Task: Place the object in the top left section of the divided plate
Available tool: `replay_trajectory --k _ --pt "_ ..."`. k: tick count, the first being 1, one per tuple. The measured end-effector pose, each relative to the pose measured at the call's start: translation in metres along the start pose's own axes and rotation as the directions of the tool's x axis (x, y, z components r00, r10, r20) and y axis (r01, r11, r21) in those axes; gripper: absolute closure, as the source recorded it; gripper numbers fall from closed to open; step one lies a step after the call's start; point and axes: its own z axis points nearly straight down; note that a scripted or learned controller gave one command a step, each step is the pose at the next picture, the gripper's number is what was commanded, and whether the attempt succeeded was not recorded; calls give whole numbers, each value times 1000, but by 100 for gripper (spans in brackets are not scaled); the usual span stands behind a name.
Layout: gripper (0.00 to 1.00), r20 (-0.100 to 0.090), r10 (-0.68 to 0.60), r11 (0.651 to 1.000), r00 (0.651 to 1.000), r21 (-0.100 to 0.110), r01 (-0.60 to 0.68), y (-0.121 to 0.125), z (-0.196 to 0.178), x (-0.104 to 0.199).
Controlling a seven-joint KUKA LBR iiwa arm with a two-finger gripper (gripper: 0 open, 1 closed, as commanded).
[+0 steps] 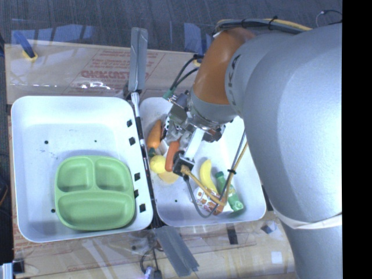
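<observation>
Two white bins sit side by side on the bench. The left bin (pixel 35 132) carries a green divided plate (pixel 93 192) low in its floor, with two small sections along its top and one wide section along its bottom; all three look bare.

The right bin (pixel 247 211) is largely covered by the grey arm (pixel 290 115), whose bulk hides its right wall and much of its floor. Below the orange band, the gripper (pixel 177 150) hangs over the bin's left part, near the divider. Its fingers are dark and lost among cables and bracketry, so whether they are spread or closed cannot be told.

Just at the gripper lies an orange carrot-like piece (pixel 171 156), upright in the view; whether it is gripped or merely lying beneath cannot be made out. A second orange piece (pixel 154 135) rests to its upper left against the bin wall. A yellow lemon (pixel 158 166) sits just below, touching a paler yellow shape. Further right lie a banana (pixel 207 173), a green bottle (pixel 228 192) and a patterned packet (pixel 206 201), partly crossed by a cable loop.
</observation>
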Motion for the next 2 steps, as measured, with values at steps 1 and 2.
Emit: replay_trajectory --k 1,2 --pt "100 2 -5 1000 1000 0 5 -43 23 74" --pt "100 2 -360 933 933 -5 360 -160 -18 102"
